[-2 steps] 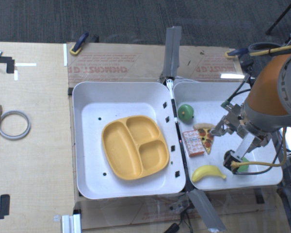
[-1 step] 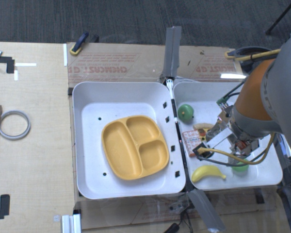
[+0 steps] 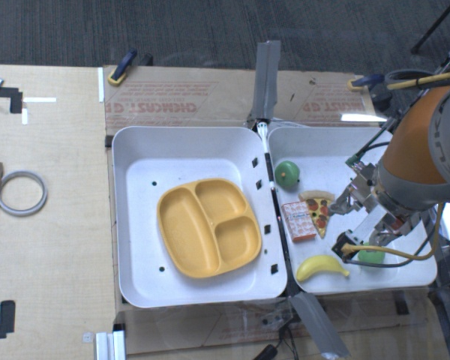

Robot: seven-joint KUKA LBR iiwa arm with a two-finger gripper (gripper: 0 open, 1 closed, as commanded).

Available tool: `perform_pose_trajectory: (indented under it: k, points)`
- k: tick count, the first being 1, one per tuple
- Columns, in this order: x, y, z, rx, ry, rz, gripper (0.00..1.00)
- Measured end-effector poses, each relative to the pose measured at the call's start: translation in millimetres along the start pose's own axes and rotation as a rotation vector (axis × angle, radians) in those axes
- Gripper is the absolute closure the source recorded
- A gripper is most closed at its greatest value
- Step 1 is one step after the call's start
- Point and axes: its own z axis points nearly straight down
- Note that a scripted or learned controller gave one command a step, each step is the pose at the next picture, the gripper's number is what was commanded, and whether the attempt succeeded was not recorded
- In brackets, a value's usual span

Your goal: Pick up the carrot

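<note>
Carrot: not identified with certainty. No orange body can be made out. The nearest candidate is a small green piece (image 3: pixel 372 257) lying on the floor of the right bin (image 3: pixel 330 160), just beside the stem end of the banana (image 3: pixel 322 267) on the side toward the arm. It may be a carrot's leafy top, but this is a judgement only. Anything attached to it is covered by the robot's wrist.

Orientation: the green piece is a short oval whose long axis runs roughly across the view, in line with the banana. Which way the carrot points, and how its full length lies, cannot be told.

Hand (image 3: pixel 371 216): low inside the right bin, above the banana in the view and directly over the green piece. Whether it is spread or pressed together cannot be told, and nothing can be seen pinched in it.

Progress: judged to be at the approach or reach stage. The hand is down at the candidate, but no grasp or lift is in evidence. Securing the carrot and raising it clear of the bin remain to be done.

Other contents, placed from the banana:
- Pizza slice (image 3: pixel 319 208), just above.
- Red packet (image 3: pixel 298 222), above and slightly left, touching the pizza slice.
- Green round fruit (image 3: pixel 287 173), further up.
- Yellow divided plate (image 3: pixel 210 227), well to the left, in the left bin (image 3: pixel 135 171).
- Tape roll (image 3: pixel 20 193), far left on the desk (image 3: pixel 52 276).
</note>
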Motion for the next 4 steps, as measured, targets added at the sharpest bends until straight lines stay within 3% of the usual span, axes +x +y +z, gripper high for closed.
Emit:
perform_pose_trajectory:
  k: [1, 2, 3, 4]
  points:
    - [31, 2, 6, -0.001, 0.000, 0.441, 0.00]
    - [18, 15, 6, 0.000, 0.000, 0.459, 0.00]
    - [17, 15, -1, 0.002, -0.006, 0.454, 1.00]
    - [0, 70, -46, -0.003, 0.001, -0.205, 1.00]
